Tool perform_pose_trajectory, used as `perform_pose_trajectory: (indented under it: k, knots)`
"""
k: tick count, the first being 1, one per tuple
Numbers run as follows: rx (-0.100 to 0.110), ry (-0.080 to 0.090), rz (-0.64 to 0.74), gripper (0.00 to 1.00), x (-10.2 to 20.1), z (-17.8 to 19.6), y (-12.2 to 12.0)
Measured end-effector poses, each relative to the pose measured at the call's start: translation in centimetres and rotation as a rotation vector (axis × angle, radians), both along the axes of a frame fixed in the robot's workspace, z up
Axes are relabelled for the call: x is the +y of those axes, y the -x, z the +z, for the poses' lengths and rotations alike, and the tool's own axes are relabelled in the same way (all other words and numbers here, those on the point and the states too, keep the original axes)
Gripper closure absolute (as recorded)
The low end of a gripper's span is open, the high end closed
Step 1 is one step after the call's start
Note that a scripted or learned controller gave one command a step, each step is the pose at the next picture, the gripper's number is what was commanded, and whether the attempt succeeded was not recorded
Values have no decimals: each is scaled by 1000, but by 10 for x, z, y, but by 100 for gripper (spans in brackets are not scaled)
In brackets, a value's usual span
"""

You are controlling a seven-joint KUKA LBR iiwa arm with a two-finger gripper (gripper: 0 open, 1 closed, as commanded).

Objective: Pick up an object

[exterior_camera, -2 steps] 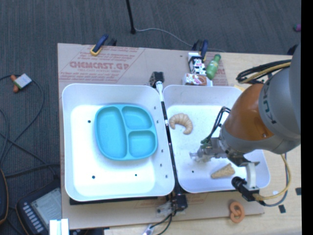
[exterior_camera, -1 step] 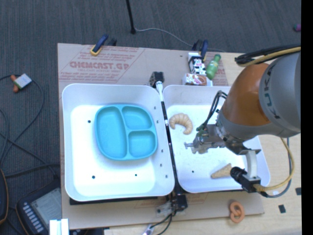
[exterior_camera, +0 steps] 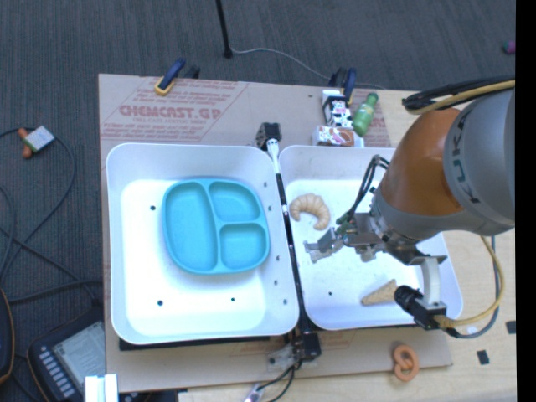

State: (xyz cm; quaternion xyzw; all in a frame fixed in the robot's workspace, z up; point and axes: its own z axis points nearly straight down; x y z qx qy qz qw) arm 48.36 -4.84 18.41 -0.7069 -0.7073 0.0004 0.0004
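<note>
Camera view: left bin (exterior_camera: 117,224) holds a blue divided plate (exterior_camera: 216,225). In the right bin (exterior_camera: 456,296), the croissant (exterior_camera: 311,210) lies just up-left of the gripper (exterior_camera: 321,247), long axis roughly left-right, curved. Gripper's fingers look slightly parted, nothing between them. Cone-shaped piece (exterior_camera: 378,292) sits down-right, under the wrist. Croissant looks like the nearer target.

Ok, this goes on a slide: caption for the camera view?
Gripper hovers in the right bin below a croissant; blue divided tray in the left bin.
</note>
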Motion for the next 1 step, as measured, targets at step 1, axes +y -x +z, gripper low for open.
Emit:
perform_pose_trajectory:
  k: [1]
  knots:
    - [3,1,-3,0,-102,-72,1]
